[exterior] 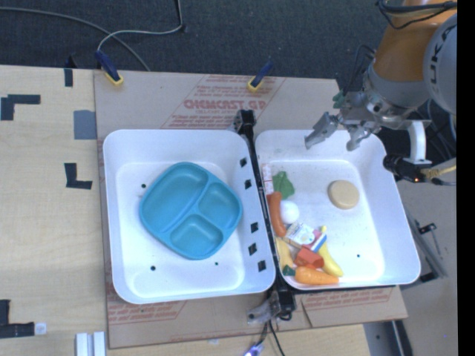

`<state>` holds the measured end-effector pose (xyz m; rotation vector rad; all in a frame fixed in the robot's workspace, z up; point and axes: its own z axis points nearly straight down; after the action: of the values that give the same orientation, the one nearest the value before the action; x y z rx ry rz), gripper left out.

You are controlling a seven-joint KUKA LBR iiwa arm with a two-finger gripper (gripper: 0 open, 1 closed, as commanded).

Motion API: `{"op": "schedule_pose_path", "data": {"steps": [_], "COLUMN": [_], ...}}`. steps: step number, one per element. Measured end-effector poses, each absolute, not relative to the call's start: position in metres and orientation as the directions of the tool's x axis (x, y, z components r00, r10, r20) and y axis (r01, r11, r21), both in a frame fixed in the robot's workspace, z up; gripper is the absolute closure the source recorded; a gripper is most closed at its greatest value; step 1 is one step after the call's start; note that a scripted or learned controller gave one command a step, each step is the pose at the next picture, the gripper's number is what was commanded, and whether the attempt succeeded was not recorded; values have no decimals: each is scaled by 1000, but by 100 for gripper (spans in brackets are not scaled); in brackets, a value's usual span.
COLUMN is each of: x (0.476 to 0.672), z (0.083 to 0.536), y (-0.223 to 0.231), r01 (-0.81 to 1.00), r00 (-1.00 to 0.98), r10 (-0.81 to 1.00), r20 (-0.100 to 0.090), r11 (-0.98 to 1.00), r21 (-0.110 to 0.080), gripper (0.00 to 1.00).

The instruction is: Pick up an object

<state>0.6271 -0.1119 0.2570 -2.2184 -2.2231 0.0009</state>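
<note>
- Camera view: hand (335,134) hovers at upper right over the right bin (393,221), fingers spread apart, nothing between them.
- Tan round disc (344,194) lies alone at centre right: easiest target.
- Toy food pile (300,239) crowds the bin's left wall; fingers could snag neighbours or slip.

Red letters run along the far edge of the brown cardboard sheet (223,99) under the bins, upside down and too blurry to read for sure
</note>
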Motion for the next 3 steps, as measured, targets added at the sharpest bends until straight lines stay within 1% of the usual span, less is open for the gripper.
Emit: {"op": "schedule_pose_path", "data": {"steps": [1, 2, 3], "x": [600, 621, 609], "z": [183, 112, 88], "y": [-66, -93, -103], "r01": [1000, 1000, 1000], "r00": [-3, 1, 3], "r10": [1000, 1000, 1000], "r20": [1, -5, -8], "r11": [3, -1, -3], "r21": [-4, 1, 8], "gripper": [0, 0, 0]}}
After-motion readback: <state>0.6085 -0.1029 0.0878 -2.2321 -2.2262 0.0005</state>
